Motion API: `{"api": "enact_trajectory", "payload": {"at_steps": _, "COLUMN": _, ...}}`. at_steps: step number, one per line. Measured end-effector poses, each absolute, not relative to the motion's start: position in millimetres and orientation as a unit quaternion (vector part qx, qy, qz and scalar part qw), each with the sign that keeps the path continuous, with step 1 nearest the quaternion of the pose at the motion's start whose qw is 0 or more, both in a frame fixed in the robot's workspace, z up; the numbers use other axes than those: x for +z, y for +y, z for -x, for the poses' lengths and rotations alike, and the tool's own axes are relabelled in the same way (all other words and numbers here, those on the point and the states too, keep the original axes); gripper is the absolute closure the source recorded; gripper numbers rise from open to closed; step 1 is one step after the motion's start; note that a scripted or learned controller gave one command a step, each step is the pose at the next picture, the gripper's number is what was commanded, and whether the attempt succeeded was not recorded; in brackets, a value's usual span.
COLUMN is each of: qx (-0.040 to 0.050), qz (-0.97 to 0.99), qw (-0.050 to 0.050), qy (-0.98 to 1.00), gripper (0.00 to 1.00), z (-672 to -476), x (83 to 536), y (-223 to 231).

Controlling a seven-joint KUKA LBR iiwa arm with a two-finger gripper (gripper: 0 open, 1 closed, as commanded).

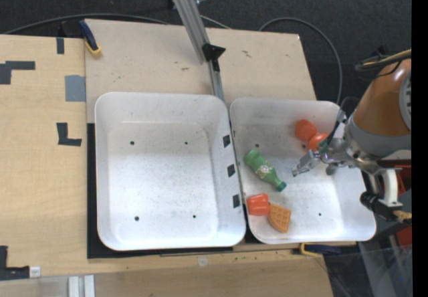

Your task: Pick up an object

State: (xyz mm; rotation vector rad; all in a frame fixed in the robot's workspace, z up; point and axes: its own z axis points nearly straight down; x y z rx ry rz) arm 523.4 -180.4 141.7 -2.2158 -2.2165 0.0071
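Jaws spread, gripper (302, 167) hovers beside glossy green bottle (264, 170).

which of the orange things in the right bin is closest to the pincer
The round orange piece at the bin's upper right, just above the pincer. The red-orange block and the waffle-patterned wedge lie lower, toward the bin's front edge, past the green bottle.

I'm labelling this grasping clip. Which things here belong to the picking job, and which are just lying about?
Job: gripper; right bin with green bottle, orange pieces, red block, waffle-like piece.

Lying about: left bin, blue-and-yellow clamp, metal pole, cables.
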Motion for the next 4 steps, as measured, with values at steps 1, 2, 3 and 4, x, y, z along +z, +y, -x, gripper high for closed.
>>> {"api": "enact_trajectory", "payload": {"at_steps": 1, "qx": 0.0014, "qz": 0.707, "qw": 0.001, "qy": -0.708, "gripper": 0.00, "z": -522.5, "x": 88, "y": -180}}
{"api": "enact_trajectory", "payload": {"at_steps": 2, "qx": 0.0009, "qz": 0.707, "qw": 0.001, "qy": -0.708, "gripper": 1.00, "z": -523.0, "x": 101, "y": -179}}
{"api": "enact_trajectory", "payload": {"at_steps": 3, "qx": -0.0005, "qz": 0.707, "qw": -0.001, "qy": -0.708, "gripper": 1.00, "z": -514.3, "x": 152, "y": -175}}
{"api": "enact_trajectory", "payload": {"at_steps": 4, "qx": -0.0010, "qz": 0.706, "qw": -0.002, "qy": -0.708, "gripper": 1.00, "z": -525.7, "x": 207, "y": -175}}
